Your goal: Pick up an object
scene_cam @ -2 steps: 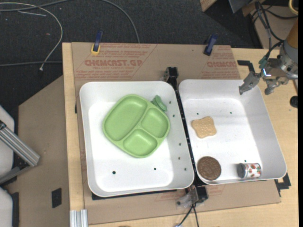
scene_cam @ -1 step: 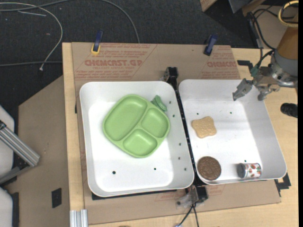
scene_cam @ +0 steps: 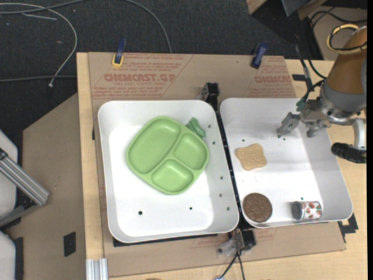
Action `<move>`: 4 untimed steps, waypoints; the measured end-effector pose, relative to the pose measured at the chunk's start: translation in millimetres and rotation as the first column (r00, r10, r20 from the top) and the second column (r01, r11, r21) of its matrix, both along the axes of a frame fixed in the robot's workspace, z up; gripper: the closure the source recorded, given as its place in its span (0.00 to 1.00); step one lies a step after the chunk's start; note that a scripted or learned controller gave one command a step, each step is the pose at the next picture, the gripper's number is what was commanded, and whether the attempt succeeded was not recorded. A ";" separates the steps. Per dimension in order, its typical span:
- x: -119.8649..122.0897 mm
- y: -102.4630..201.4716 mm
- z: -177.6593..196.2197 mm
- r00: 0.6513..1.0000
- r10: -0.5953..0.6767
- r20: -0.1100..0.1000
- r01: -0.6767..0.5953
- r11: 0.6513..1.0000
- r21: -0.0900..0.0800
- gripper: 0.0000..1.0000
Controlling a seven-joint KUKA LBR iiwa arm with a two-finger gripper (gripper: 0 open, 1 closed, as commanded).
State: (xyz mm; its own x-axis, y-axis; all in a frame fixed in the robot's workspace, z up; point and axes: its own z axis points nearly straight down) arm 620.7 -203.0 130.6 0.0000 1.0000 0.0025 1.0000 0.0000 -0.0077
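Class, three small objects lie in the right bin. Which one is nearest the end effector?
The tan toast slice: it lies just below-left of the end effector, while the brown round disc and small can sit along the bin's near edge.

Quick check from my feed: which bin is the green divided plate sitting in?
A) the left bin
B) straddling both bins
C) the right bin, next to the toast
A: the green divided plate lies wholly inside the left bin, while the toast sits apart in the right bin.
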 end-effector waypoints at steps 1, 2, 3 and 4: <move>2.7 -0.4 16.2 1.000 0.001 0.010 -0.001 1.000 -0.002 1.00; -0.2 -6.5 63.7 1.000 0.000 0.014 0.000 1.000 -0.005 1.00; 1.4 -6.8 108.3 1.000 0.001 0.015 -0.001 1.000 -0.005 1.00; 4.2 47.3 118.0 1.000 0.005 0.009 -0.005 1.000 -0.001 1.00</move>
